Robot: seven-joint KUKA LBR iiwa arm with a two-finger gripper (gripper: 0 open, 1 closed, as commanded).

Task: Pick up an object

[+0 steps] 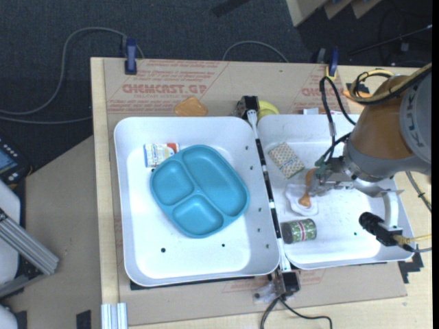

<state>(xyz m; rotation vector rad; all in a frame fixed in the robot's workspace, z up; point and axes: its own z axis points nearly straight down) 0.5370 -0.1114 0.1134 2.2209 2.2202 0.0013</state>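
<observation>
Arm reaches in from the right, low over the right bin. Gripper sits near the bin's middle, just beside an orange-and-white item, possibly touching it; how far the jaws are parted cannot be told from this angle. Patterned packet lies up-left of the gripper. Green can rests on its side near the front-left corner. Left bin holds a blue divided plate and a small carton tucked against its far edge.

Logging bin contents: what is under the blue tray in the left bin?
A small carton sticks out from beneath the blue tray's upper-left edge; how far it extends, or anything else beneath, is covered.
</observation>
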